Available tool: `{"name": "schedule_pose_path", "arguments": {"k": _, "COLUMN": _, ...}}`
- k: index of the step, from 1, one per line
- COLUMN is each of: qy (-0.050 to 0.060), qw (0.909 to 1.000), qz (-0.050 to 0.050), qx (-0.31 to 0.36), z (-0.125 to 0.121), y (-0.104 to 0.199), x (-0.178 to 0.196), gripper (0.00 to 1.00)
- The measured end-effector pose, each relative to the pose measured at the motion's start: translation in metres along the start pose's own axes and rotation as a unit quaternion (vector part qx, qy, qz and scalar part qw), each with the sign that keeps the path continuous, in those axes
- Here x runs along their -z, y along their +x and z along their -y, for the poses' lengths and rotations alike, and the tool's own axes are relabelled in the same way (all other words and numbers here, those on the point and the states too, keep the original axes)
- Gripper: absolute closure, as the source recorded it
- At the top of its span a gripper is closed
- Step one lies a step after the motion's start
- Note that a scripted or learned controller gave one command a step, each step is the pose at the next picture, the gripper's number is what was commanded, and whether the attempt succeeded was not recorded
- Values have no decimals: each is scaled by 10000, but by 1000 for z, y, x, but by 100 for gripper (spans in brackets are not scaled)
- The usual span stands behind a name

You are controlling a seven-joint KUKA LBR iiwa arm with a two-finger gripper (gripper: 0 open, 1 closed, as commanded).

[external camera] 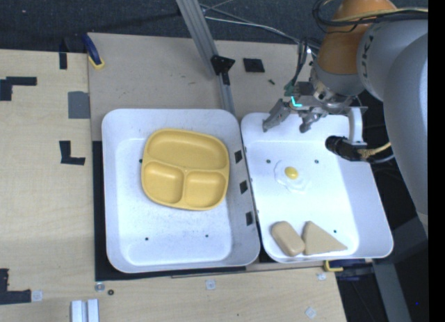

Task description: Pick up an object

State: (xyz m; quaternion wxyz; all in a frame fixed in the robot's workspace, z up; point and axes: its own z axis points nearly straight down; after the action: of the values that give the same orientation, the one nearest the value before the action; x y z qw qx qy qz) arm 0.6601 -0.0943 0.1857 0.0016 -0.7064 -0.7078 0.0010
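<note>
Two white bins on the tabletop: left bin (118, 244) holds one yellow divided plate (185, 168); right bin (361, 202) holds one fried egg (290, 174), two bread pieces (306, 238); gripper (286, 123) jaws apart, holding nothing, upper right.

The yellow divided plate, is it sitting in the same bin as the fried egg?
No, the yellow divided plate lies in the left bin, while the fried egg lies in the right bin.
</note>
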Motion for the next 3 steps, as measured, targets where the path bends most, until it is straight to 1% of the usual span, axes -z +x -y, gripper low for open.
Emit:
{"name": "schedule_pose_path", "arguments": {"k": 1, "qy": -11, "qw": 10000, "qz": 1, "qx": 1, "z": -1, "y": 0, "x": 1, "gripper": 0}}
{"name": "schedule_pose_path", "arguments": {"k": 2, "qy": 4, "qw": 10000, "qz": 13, "qx": 3, "z": -4, "y": 0, "x": -43, "gripper": 0}}
{"name": "schedule_pose_path", "arguments": {"k": 3, "qy": 13, "qw": 10000, "qz": 10, "qx": 2, "z": -2, "y": 1, "x": -98, "gripper": 0}}
